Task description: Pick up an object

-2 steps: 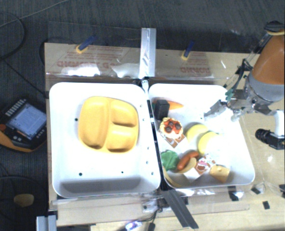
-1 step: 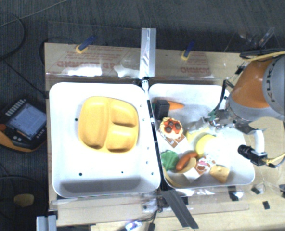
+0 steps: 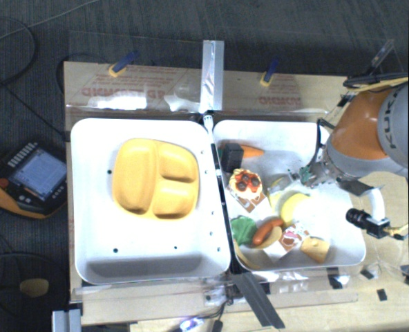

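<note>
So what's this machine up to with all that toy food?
A grey and orange robot arm reaches from the right over the right-hand bin, which holds a jumble of toy food: a carrot, a hot dog, a yellow piece. Its hand hangs low near the middle of that bin, and nothing is visibly held. The left bin holds a yellow divided tray.
</note>
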